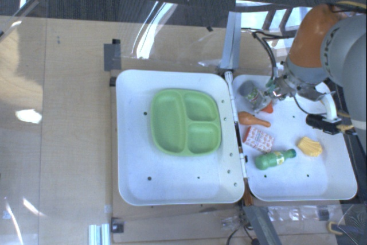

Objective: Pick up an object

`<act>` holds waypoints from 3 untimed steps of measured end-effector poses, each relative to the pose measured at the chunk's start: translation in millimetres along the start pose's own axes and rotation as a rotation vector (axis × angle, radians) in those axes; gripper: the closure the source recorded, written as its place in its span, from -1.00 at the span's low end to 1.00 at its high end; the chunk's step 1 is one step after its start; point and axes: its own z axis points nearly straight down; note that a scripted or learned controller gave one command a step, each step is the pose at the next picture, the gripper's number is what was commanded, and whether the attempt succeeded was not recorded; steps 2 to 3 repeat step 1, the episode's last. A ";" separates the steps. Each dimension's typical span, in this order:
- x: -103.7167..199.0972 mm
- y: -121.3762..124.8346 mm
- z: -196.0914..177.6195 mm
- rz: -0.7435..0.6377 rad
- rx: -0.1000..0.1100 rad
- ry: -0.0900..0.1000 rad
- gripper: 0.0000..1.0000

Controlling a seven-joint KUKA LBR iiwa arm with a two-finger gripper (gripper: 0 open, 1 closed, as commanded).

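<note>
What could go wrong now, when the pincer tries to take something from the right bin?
The pincer sits low at the bin's far left corner, where a grey object and the carrot lie close together; it may catch both or push one away. The bin wall is also near, so a finger could hit it.

Matt plastic green plate (pixel 186 122) sits in a smooth white bin (pixel 132 181) (faintly glossy) on pale wood bench (pixel 63 123).
</note>
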 end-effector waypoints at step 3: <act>51.8 31.7 -92.2 0.004 -0.039 -0.014 1.00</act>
